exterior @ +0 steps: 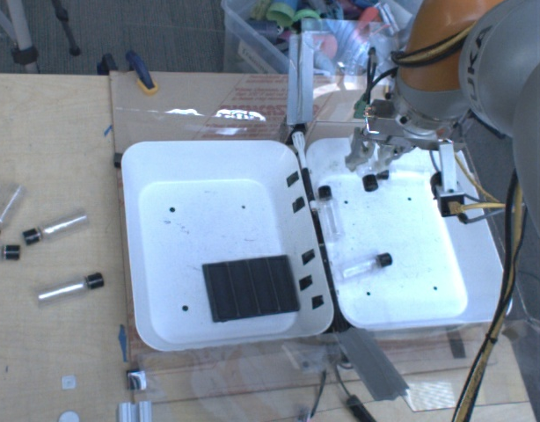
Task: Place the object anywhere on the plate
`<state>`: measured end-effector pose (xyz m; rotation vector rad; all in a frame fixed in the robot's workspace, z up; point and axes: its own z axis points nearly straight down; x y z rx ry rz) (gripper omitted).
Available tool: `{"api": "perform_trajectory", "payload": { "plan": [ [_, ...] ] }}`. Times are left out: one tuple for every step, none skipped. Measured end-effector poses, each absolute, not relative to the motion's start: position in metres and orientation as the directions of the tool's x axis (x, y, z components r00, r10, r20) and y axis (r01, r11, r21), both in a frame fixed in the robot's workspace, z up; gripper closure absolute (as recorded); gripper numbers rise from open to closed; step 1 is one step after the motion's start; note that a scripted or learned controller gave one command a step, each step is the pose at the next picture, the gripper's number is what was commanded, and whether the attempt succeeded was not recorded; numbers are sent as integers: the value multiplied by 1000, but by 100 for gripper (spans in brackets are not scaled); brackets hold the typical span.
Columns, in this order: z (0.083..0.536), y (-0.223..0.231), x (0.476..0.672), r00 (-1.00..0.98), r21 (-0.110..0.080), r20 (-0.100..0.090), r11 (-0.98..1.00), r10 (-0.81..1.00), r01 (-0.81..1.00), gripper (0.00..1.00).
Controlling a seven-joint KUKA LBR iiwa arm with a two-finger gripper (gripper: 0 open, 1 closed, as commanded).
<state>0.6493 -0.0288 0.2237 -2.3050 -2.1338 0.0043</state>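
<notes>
Wooden bench (50,148), pale, carrying two shallow white bins side by side under a slanted overhead view. Robot arm (507,51): grey, with an orange band (450,25) above the wrist, entering from the right and hanging over the far edge of the right bin (428,297). Left bin (164,170): white, rounded corners, holding the plate (251,287), a dark ribbed rectangular slab lying flat toward the near side, slightly right of the bin's middle. Right bin, contents: one clear vial with a black cap (367,265) lying on its side near the middle, cap toward the right; a second clear vial (328,211) lying along the bin's left wall, black cap at its far end. Gripper (373,167): lowered at the far left part of the right bin, well apart from the plate; a small black cap-like piece (370,183) sits right at the fingertips, but whether it is pinched between the jaws or merely beneath them cannot be told, nor whether the jaws are spread or pressed together. Clear storage tub (288,25) of mixed coloured items stands beyond the bins. Loose vials with black caps (69,286) lie on the bench to the left of the bins, well apart from them.
</notes>
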Motion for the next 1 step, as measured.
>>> {"api": "perform_trajectory", "payload": {
  "plan": [
    [242,14,591,73,-5,1,-73,997,997,100]
  ]
}}
